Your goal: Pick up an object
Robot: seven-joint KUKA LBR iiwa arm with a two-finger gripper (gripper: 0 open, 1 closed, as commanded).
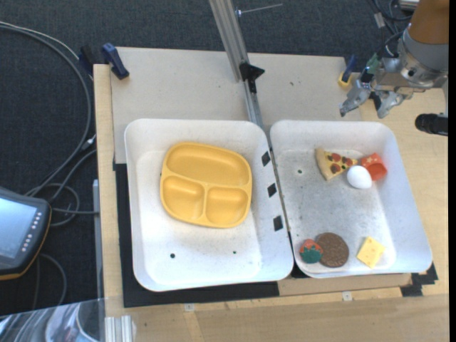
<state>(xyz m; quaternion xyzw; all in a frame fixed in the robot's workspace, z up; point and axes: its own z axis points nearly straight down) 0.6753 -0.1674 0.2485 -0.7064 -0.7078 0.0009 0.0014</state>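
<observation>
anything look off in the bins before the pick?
Nothing stands out. The yellow divided plate lies flat in the left bin; the toy foods in the right bin sit loose but unspilled. The end effector hovers beyond the right bin's far rim, holding nothing.

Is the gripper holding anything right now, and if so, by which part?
Nothing is held. The gripper hangs open above the far edge of the right bin, with empty space between its fingers; the pizza slice and egg lie in the bin.
</observation>
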